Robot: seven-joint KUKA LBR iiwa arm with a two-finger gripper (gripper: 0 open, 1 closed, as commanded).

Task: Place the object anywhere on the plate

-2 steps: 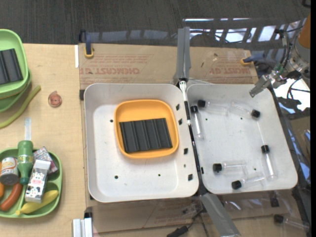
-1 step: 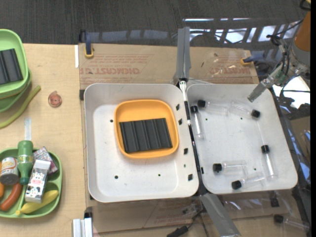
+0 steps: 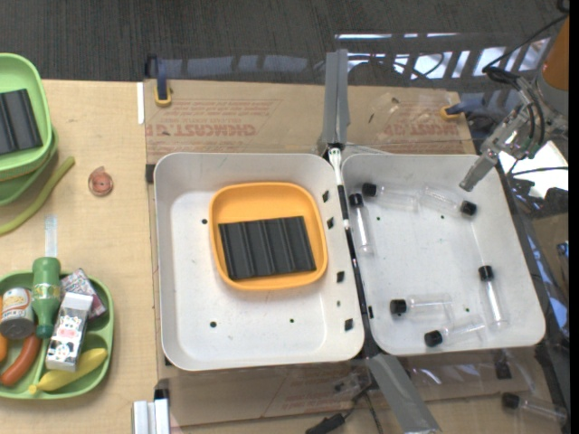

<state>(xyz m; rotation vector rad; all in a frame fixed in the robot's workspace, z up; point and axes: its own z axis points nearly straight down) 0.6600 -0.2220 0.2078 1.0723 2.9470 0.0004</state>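
An orange plate [image 3: 223, 208] with rounded corners lies in the left white bin [image 3: 185, 324], a little back of the middle. A black ribbed rectangular object [image 3: 268, 248] lies flat on the plate, inside its rim. My gripper [image 3: 474, 177] hangs at the back right corner of the right bin [image 3: 434, 251], far from the plate, and I see nothing held in it. The grey wrist and cables run up from it to the right edge of the view.
Several clear tubes with black caps lie in the right bin, such as one tube [image 3: 360, 221] by its left wall and another [image 3: 489, 298] near its right wall. A green tray of toy food [image 3: 54, 337] and a green bowl [image 3: 23, 125] sit on the bench at left.
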